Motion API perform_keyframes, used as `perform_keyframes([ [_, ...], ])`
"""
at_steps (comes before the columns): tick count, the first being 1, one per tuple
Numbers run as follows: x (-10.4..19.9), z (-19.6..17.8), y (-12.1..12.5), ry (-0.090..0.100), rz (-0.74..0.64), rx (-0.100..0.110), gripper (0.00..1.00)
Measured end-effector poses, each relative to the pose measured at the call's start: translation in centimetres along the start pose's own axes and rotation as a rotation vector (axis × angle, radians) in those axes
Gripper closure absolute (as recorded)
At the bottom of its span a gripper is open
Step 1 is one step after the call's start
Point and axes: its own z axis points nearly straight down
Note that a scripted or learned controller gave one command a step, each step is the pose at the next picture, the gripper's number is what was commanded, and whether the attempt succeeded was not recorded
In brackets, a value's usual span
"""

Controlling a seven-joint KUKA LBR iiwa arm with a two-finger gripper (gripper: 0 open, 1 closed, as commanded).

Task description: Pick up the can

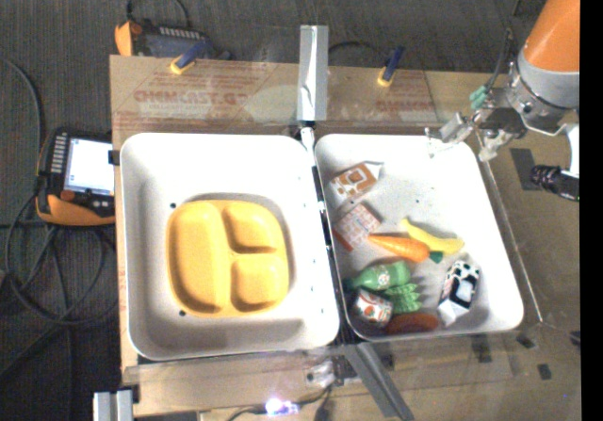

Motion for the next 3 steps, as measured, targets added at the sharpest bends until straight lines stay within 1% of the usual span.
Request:
perform_keyframes([
  [1,9.2,12.3,2.6,0.0,-0.145,0.0,0.0],
  [2,7.2,17.2,-3.6,-0.003,-0.021,-0.011,0.0],
  [3,5.8,17.6,3.1,-0.002,0.227,0.051,0.0],
])
